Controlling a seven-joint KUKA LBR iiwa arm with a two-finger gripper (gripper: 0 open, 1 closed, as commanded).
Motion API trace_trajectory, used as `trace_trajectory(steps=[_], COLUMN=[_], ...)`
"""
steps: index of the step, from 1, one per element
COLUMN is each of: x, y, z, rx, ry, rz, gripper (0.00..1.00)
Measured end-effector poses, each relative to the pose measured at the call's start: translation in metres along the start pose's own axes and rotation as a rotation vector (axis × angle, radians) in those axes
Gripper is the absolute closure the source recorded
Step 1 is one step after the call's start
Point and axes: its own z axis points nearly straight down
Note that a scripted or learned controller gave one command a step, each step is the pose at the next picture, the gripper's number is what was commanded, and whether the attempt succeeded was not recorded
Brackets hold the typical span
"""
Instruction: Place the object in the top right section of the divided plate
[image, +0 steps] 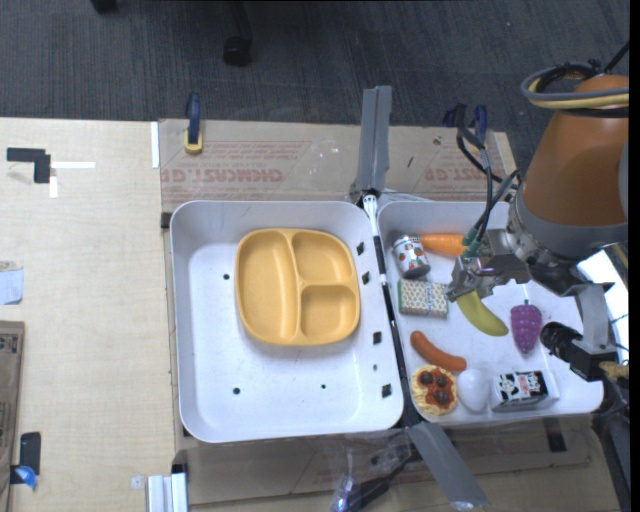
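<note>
the tool (470, 283) hangs low in the right bin (590, 400), just above the banana (481, 314) lying there; whether it is spread or pressed together, i cannot tell. the yellow divided plate (297, 285) sits in the left bin (200, 330).

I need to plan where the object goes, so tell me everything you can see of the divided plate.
The plate is yellow-orange, looks like matte plastic, and is a rounded square with a raised rim. Ridges split it into three sections: one long section down the left side and two smaller ones on the right, top and bottom. All three hold nothing. It lies flat in the left bin, in its upper middle, clear of the walls, with nothing touching it.
</note>
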Motion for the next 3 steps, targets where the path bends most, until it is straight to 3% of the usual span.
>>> trace_trajectory(steps=[1,2,3], x=[0.072,0.106,0.017], y=[0.040,0.062,0.093], z=[0.082,0.068,0.070], rx=[0.003,-0.001,-0.003], ry=[0.001,0.000,0.000], rz=[-0.131,-0.472,-0.670], gripper=[1.00,1.00,1.00])
